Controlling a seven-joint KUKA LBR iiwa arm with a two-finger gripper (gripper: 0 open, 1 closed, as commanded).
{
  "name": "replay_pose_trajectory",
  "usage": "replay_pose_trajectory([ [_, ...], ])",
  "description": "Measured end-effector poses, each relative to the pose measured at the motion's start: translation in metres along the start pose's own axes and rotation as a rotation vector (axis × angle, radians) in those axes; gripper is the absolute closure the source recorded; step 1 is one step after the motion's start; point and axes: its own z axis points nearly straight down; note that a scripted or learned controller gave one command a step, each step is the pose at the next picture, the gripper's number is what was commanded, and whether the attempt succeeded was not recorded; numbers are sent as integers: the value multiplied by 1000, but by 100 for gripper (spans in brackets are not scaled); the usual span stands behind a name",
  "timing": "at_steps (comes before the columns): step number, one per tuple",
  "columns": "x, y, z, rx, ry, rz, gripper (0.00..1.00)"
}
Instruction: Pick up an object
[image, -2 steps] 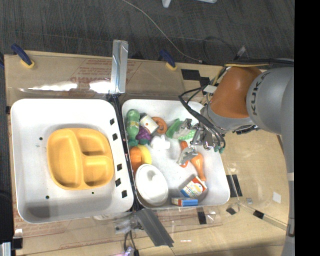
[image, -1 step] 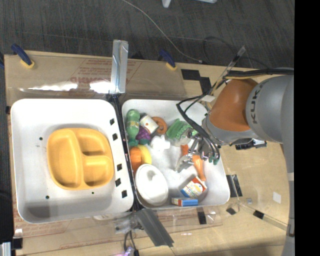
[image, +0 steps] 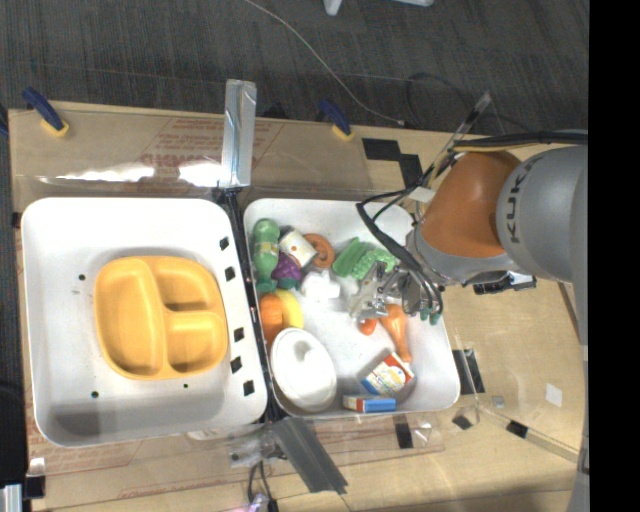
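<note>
The end effector (image: 385, 296) is down inside the right bin (image: 440, 372), just above an orange carrot (image: 398, 328) that lies right of the white bowl (image: 302, 368); whether it is open or closed I cannot tell. The carrot seems the nearest target, with a green toy (image: 358, 258) further up from the bowl and a small carton (image: 386, 376) just right of it. A good grasp would centre across the carrot's narrow width and descend straight, avoiding the carton. The yellow tray (image: 160, 315) sits in the left bin (image: 50, 300), left of the bowl.
</note>
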Motion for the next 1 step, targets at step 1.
replay_pose_trajectory([
  [1, 4, 22, -146, 2, -3, 188, 100],
])
